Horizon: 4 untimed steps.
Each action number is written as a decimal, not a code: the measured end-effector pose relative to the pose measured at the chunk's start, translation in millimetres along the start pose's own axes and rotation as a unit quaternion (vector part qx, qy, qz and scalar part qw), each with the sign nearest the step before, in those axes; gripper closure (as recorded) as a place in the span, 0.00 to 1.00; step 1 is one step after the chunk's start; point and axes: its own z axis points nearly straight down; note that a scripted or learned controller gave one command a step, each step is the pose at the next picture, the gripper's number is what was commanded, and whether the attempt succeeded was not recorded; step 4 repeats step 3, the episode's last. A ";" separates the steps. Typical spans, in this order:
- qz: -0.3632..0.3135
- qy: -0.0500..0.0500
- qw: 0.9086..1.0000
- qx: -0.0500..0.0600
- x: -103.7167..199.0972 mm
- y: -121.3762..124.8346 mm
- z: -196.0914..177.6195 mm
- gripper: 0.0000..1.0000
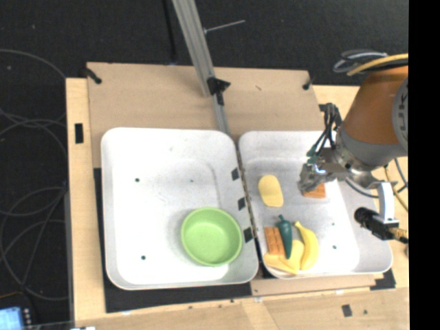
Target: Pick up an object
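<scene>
**Gripper lowered over orange block in right bin**

The gripper [314,179] was positioned directly over a small orange block [317,192], presumably for picking; its grasp state could not be told. A yellow piece [271,190] lay nearby, toy food [294,246] beyond.

Right bin [289,146] is open at its back; food pile [292,249] seemingly crowds its front left corner

I count two shallow white plastic bins, one at the left of the frame [124,184] and one at the right [344,253]. The left one holds a single round green bowl [212,236]. The right one holds five small things: one yellow oval block [271,190], one orange wedge [315,192], one yellow banana [309,245], one green pepper [286,234] and one orange ridged piece [273,239].
</scene>
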 end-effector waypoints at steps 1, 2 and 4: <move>-0.003 0.001 1.000 0.002 55.8 -7.1 -15.2 1.00; -0.003 0.002 1.000 0.004 117.7 -16.2 -14.5 1.00; -0.003 0.002 1.000 0.003 170.2 -24.6 -28.6 1.00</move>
